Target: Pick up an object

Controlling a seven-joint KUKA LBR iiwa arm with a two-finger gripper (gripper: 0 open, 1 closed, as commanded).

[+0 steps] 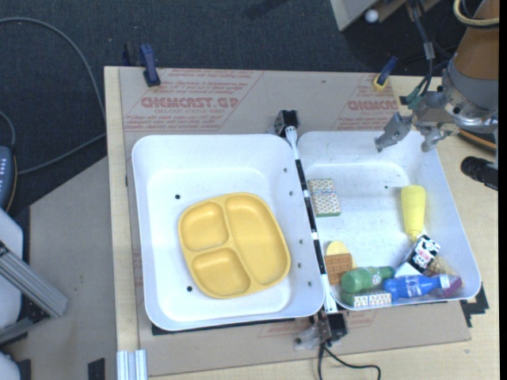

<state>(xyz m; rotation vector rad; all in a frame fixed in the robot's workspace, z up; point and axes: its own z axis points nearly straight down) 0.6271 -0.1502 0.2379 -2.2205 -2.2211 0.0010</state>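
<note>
From above I see my gripper (408,135) hovering over the far edge of the right bin (360,153), fingers spread apart, holding nothing. The likeliest pick, a yellow cylinder (413,209), lies near that bin's right wall, apart from the clutter at the near end. I judge it light, rigid and smooth, so it may roll; I would close across its narrow middle. The left bin (158,212) holds a yellow divided tray (234,245). Both bins sit on a cardboard-covered bench (238,93) over dark floor
</note>
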